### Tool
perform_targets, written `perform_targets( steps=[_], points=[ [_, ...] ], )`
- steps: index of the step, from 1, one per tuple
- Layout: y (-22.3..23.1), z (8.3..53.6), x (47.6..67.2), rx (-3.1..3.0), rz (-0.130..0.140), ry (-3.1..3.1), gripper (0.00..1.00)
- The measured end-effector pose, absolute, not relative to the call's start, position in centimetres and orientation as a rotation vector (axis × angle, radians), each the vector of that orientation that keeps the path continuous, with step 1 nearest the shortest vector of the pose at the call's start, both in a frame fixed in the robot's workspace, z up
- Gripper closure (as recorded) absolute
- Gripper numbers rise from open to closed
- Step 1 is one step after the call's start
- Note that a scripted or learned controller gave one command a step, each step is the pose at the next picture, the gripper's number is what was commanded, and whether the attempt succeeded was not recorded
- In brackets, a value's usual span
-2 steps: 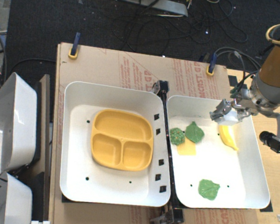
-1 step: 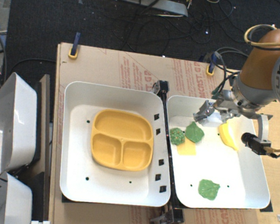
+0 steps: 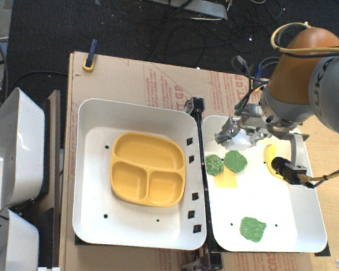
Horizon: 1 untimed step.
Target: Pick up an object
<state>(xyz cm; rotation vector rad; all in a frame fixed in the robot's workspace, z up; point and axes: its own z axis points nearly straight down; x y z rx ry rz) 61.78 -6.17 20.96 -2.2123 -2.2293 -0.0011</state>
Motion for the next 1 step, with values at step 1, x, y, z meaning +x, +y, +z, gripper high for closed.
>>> perform_targets(
  steps=[1],
  points=[
    [-1.52, 20.77, 61.4, -2.211, 0.0, -2.229, 1.0]
  ],
)
